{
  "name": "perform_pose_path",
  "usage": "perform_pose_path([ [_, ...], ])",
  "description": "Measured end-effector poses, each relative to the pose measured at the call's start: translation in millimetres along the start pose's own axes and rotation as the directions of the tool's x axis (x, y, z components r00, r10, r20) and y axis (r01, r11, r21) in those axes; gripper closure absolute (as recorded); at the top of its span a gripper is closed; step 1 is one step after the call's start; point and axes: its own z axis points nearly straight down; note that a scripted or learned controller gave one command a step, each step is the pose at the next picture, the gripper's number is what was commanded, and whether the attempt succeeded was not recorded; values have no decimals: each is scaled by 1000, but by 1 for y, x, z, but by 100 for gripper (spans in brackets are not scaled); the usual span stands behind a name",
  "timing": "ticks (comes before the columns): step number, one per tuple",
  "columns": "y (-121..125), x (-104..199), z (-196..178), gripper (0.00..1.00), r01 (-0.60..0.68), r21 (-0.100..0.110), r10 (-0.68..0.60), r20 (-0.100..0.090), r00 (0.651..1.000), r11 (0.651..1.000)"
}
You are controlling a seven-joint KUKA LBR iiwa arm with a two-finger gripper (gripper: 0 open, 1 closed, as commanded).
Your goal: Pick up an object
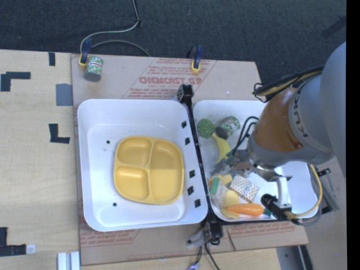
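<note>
Right bin (304,198) crowded along its left side with small toys: a green broccoli-like piece (205,127) at the top, a small can with a green label (228,126) just beside it, a yellow banana (223,146) below them, then pale yellow blocks (224,191), a speckled white packet (245,188) and an orange carrot (245,210) near the bottom wall. No single target fixed by the task; any of these would serve. Pincer (236,163) low over the middle of the heap, just under the banana's lower end and above the packet. Spread or pressed together: cannot tell, the tip being dark, small and partly lost against the clutter. Nothing plainly seen between its tips.

To do this step well, probably best to settle on one piece standing apart from its neighbours (the banana or the packet looks nearest) and close across its narrow side, avoiding a nudge that merely shoves the pile against the bin wall. Carrot lying close to the bottom wall, likely awkward to reach.

Outward: left bin (90,151) holding a yellow divided plate (149,169); both bins on cardboard on the table (34,167); another small can (94,67) on the cardboard's top left corner.

Much of the right bin hidden under the grey and orange arm (292,122); contents beneath it unknown.
</note>
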Motion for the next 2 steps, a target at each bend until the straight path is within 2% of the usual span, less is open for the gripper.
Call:
perform_pose_path([
  [1,65,-3,0,0,2,-2,-2,0,1000,1000],
  [2,65,-3,-10,100,2,-1,-2,0,1000,1000],
])
